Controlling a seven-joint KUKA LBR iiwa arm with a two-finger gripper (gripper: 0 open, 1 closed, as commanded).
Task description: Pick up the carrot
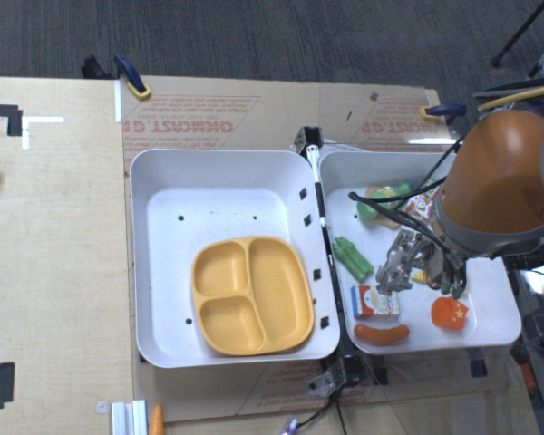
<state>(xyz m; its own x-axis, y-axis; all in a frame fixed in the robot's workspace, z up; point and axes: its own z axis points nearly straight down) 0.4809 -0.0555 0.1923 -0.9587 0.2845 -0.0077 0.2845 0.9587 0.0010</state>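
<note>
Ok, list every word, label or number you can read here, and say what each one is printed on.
"CHOICEST G...", red print seen upside down on the cardboard sheet behind the left bin.
More red print on the cardboard behind the right bin: cut off, unreadable.
Small red, white and blue carton in the right bin: its label is too blurred to read.

A robotics lab: clamped cardboard point(254, 120) bench, white bins point(154, 243), dark carpet point(254, 16).

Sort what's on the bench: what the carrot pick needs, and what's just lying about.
For the job:
carrot
pincer
right bin

Lying about:
yellow divided plate
left bin
sausage
green pod
small carton
</note>
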